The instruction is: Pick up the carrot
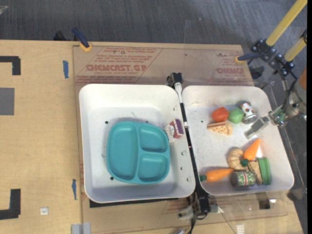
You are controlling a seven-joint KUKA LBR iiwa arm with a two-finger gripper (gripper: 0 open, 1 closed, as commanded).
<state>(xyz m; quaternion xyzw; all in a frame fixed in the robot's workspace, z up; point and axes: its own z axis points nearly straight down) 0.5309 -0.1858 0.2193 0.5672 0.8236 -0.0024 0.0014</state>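
The carrot [220,174] is orange with a green tuft at its left end. It lies on its side near the front left corner of the right bin [202,116]. My gripper [258,126] reaches in from the right, over the right side of that bin. It hangs behind and to the right of the carrot, well apart from it, between a small can [247,110] and an orange cone-shaped toy [252,150]. Nothing shows in its grasp.
Around the carrot lie a tan lumpy toy [235,158], a dark jar [243,179] and a green piece [264,170]. Farther back are a red toy [220,114], a green ball [235,116] and a sandwich slice [220,127]. The left bin [92,106] holds a teal divided plate [138,151] and a small packet [174,129].
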